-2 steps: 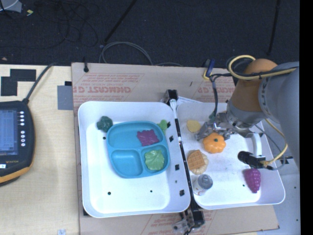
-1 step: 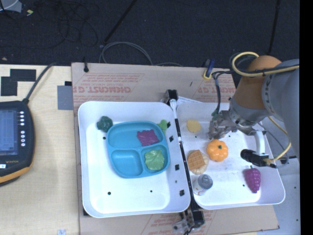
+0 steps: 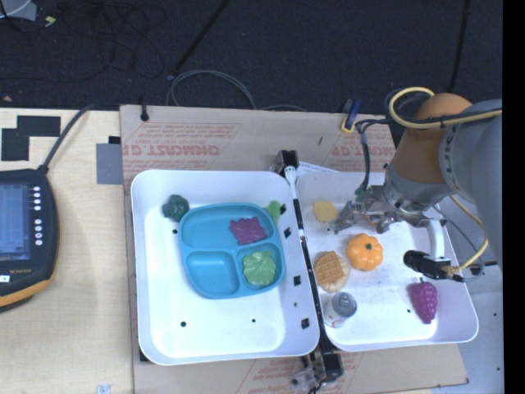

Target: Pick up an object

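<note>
The two-finger gripper (image 3: 351,216) hangs low over the right white bin (image 3: 459,322), and we cannot tell from this slanted overhead view how it is set, nor do we see anything caught in it. The grey arm with its orange band (image 3: 422,150) comes in from the far right and ends just above the bin floor.

Nearest to it we find two candidates. A small pale yellow rounded toy (image 3: 325,211) lies just beside the gripper, on the side away from the arm. A round orange plastic pumpkin with a green stem (image 3: 364,252) sits just beside it toward the camera. We judge either to be a short drop or sidestep away; neither has a marked long axis, so approach angle should matter little.

Farther toward the camera lie a tan waffle-patterned toy (image 3: 330,271) and a small grey round piece (image 3: 343,305). A purple bunch of toy grapes (image 3: 424,300) rests well apart, back under the arm's side, its long axis running away from the camera. Across the divider, in the left white bin (image 3: 156,302), a blue compartment tray (image 3: 213,261) holds other toys.
</note>
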